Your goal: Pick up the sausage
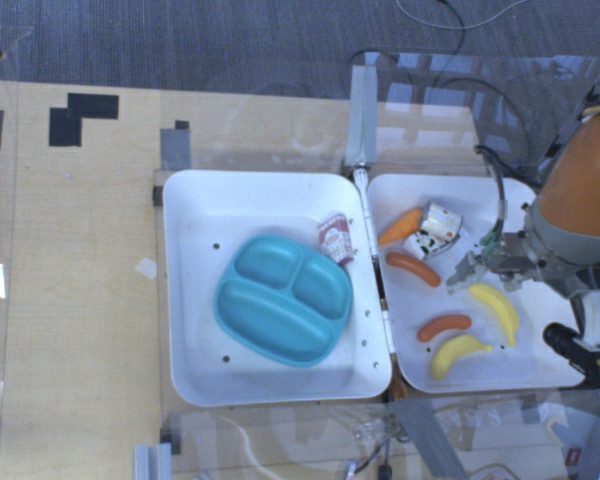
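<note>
A light wooden bench (80, 268) carries black marks (80, 118) near its far edge. Behind it lies grey carpet (230, 18), with a thin white cable (460, 8) on it.

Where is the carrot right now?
The carrot lies in the right bin, near its top left corner, just left of the small carton and above a sausage.

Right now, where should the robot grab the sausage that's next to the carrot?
Probably the middle of the sausage, from straight above. It lies flat and slanted, so the fingers should close across its narrow width. Its ends sit close to the carrot and the end effector; the middle looks freest.
</note>
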### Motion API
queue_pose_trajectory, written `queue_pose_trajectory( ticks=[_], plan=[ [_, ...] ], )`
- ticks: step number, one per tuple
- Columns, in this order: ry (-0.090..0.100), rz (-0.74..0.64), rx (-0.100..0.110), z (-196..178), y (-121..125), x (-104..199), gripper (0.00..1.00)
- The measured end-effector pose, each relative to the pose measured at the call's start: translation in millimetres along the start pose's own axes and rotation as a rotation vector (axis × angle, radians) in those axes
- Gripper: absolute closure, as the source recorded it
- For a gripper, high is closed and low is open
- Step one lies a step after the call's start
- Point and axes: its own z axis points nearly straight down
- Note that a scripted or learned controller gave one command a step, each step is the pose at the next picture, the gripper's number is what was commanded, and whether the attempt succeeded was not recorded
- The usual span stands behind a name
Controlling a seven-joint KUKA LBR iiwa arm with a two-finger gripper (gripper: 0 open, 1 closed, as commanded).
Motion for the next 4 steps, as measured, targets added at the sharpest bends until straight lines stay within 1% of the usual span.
queue_pose_trajectory(
  ticks=[1,2,3,4],
  plan=[
    [0.001,0.231,0.000,105,52,21,0.00],
    [0.002,0.231,-0.003,95,53,22,1.00],
    [-0.002,0.055,-0.004,106,18,-39,1.00],
    [-0.001,0.054,-0.003,106,18,-39,0.00]
  ],
)
